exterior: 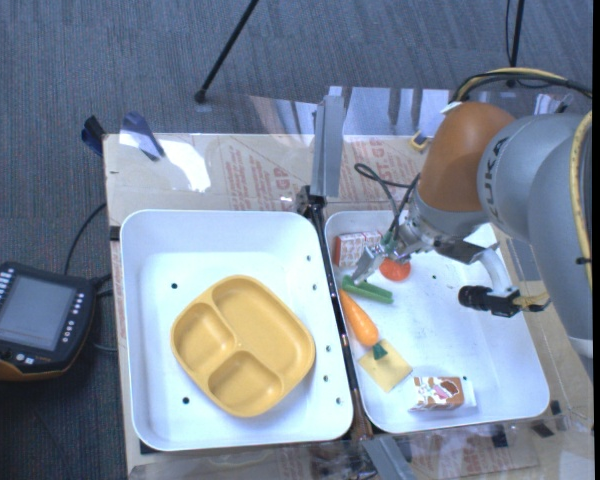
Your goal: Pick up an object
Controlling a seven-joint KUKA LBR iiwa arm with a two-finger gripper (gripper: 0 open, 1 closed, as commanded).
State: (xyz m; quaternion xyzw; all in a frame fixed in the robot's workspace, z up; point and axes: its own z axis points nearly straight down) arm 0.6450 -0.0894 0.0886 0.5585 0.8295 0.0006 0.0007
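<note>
My gripper (382,256) reaches down into the far left part of the right bin (480,358). It sits just over a red tomato (397,270) and beside a red and white carton (350,247). A green pod (368,291) lies right below the gripper. In front of the pod rests an orange carrot (359,319). Nearer the front are a yellow cheese wedge (386,367) and a small brown and white packet (442,393). The wrist hides part of the tomato.
The left bin (160,258) holds a yellow divided plate (242,344). A black part of the arm (488,299) hangs over the right bin's right side. A teach pendant (30,318) lies on the floor at the left.
</note>
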